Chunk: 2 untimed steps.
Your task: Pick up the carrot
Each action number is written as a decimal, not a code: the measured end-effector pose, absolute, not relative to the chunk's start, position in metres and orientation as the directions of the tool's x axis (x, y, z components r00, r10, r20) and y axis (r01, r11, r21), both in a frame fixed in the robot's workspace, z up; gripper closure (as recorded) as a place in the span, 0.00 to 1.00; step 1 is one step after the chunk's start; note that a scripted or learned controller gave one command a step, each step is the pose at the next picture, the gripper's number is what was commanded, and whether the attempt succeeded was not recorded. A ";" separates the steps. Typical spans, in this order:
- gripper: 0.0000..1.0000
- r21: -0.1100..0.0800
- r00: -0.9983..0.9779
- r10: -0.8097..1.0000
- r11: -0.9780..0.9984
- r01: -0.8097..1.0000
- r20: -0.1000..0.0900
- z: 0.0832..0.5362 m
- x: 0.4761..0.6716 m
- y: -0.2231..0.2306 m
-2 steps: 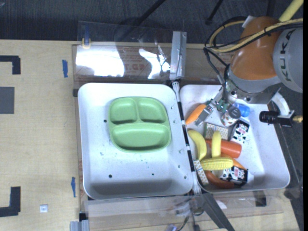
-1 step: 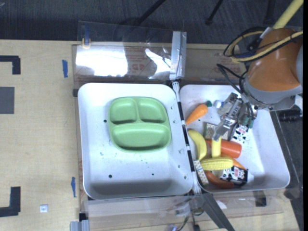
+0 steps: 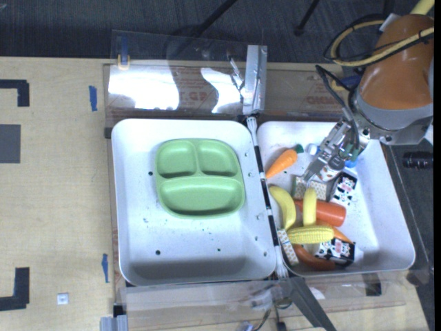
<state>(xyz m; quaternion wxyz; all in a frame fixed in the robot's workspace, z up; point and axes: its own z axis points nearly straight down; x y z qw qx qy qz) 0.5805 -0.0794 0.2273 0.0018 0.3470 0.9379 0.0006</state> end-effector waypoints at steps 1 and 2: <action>0.00 0.003 -0.972 0.237 0.972 0.237 -0.005 0.184 0.656 -0.046; 0.00 0.001 -0.971 0.239 0.971 0.239 -0.001 0.120 0.598 -0.106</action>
